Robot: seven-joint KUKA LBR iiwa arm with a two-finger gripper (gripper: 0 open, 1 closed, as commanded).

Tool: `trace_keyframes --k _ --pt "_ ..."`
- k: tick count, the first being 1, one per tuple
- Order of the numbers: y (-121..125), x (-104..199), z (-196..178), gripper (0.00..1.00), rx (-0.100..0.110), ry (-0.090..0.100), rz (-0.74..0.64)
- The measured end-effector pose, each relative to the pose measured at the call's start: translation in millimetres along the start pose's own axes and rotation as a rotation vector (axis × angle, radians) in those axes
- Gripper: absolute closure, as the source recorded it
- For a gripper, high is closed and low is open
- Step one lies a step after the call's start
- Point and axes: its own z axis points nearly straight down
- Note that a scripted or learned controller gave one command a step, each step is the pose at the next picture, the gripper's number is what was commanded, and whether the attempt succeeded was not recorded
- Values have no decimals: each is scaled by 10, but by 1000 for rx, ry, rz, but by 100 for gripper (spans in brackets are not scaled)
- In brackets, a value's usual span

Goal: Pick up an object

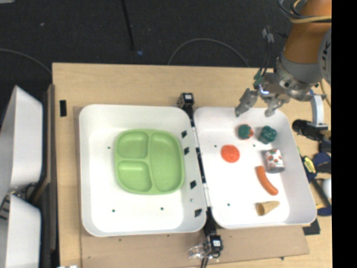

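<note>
Tool [257,107] spread above six small objects [257,156] in right bin [223,205]; one green plate [149,161]

Gripper [257,106] hung over right bin's [223,205] far edge, fingers spread, nothing between. Below lay two green pieces [245,131] [268,133], red disc [230,153], dice block [274,160], sausage [266,180], cone [267,207]. Left bin [95,205] held green plate [149,161].

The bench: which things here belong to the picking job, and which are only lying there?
For the job:
- gripper, open, above the right bin
- two green pieces
- red round piece
- dice-like block
- orange sausage
- tan cone

Lying about:
- green divided plate in the left bin
</note>
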Motion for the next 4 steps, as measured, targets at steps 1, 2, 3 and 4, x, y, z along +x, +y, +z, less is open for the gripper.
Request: trace_keyframes --k 1,2,3,4 --pt "21 3 -79 0 -13 -1 -2" --pt "100 -80 471 0 -9 -4 0" --pt "60 -40 917 0 -8 -3 2" --pt "69 2 1346 0 -10 -3 -1"
